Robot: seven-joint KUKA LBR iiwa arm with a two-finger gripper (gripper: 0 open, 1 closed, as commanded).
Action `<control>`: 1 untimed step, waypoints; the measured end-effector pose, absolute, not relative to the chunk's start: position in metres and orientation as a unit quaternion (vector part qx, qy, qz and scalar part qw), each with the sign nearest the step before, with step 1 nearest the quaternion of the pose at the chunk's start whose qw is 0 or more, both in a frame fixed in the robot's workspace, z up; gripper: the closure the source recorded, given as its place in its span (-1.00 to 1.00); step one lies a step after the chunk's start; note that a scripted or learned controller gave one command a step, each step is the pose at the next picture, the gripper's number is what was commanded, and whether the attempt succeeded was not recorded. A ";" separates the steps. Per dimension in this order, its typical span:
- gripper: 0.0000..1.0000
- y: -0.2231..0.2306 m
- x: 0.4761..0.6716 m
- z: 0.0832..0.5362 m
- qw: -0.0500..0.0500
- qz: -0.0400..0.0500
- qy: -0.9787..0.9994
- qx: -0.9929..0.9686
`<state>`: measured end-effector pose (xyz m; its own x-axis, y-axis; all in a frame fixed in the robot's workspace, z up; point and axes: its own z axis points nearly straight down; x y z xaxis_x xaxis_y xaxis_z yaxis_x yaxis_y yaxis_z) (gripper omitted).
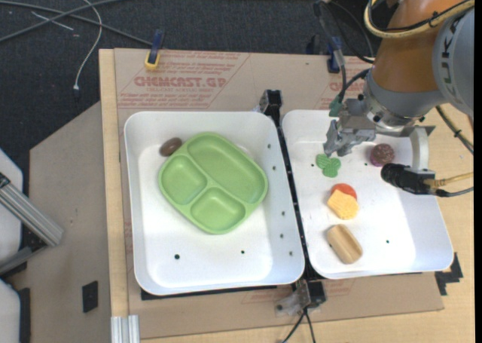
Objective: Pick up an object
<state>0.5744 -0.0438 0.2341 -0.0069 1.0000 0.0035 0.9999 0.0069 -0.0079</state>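
Nearest the camera: tan rounded block (343,244), smooth, loaf-shaped, well below the pincer. Between it and the pincer: yellow wedge (343,204) with angular edges, touching a red rounded piece (344,190) behind it. Just beneath the pincer (337,147): small green leafy toy (327,164), flat, lobed outline, matt plastic; likeliest target of the pick, lying on the floor of the right bin (422,236). To the right of the pincer: dark purple knobbly ball (382,154), and a black cylindrical fitting (407,177) with cable. Far left of the pincer: left bin (143,206) of glossy white plastic, holding a green divided plate (213,181), three compartments, rounded corners, and a small brown oval (171,146) at the plate's upper left edge. Pincer state: cannot tell whether wide or narrow, metal fingers pointing down, nothing visibly held.

Risks, as judged: thin flat leaf offering little height to grip, hence fingers closing over it or scraping the slick bin floor; slight offset pushing the leaf aside instead of capturing it; light piece slipping out on lifting.
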 end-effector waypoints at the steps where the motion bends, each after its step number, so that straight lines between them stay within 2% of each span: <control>1: 1.00 0.004 0.559 0.239 0.004 0.002 -0.709 -0.705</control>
